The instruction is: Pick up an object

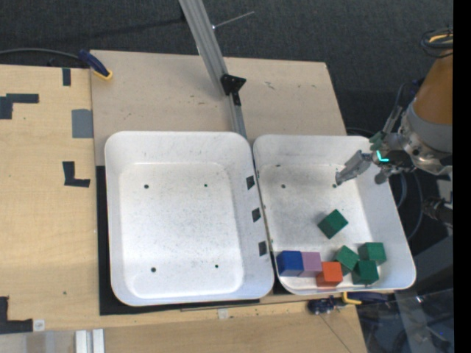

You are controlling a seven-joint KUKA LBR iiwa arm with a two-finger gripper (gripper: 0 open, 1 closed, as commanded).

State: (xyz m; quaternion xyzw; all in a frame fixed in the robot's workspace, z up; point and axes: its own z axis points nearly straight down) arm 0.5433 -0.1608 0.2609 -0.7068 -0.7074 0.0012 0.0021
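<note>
On the wooden counter [169,98], the left white bin [121,153] sits beside the right white bin [294,149], the landmark here. Along that bin's front edge lie a blue cube [290,262], a lilac block [311,261], an orange cube [331,272] and three green blocks [362,262]. A lone green cube [333,223] rests mid-bin, below and left of the jaws [347,173], well apart. Whether the jaws are spread cannot be told; nothing shows between them.
</note>
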